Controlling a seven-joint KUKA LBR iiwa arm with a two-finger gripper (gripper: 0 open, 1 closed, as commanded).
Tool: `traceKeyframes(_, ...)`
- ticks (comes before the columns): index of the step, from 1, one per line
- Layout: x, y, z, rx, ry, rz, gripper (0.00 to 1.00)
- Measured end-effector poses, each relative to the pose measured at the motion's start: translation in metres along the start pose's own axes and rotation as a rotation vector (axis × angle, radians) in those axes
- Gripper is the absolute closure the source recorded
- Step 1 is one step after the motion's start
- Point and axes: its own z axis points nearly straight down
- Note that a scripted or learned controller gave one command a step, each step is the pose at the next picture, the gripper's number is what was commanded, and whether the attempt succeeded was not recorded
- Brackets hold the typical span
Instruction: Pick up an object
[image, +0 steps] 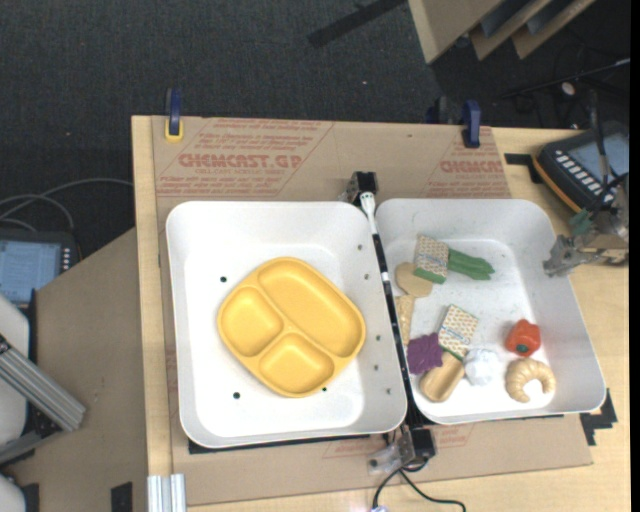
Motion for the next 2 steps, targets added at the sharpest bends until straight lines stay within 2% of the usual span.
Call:
traceKeyframes(1,0.0561,0.0751,0.0981,0.013,0.009,-0.005,1.00)
traceKeyframes(2,0.0506,0.0739,0.0921,0.011,0.005,0.001,0.00)
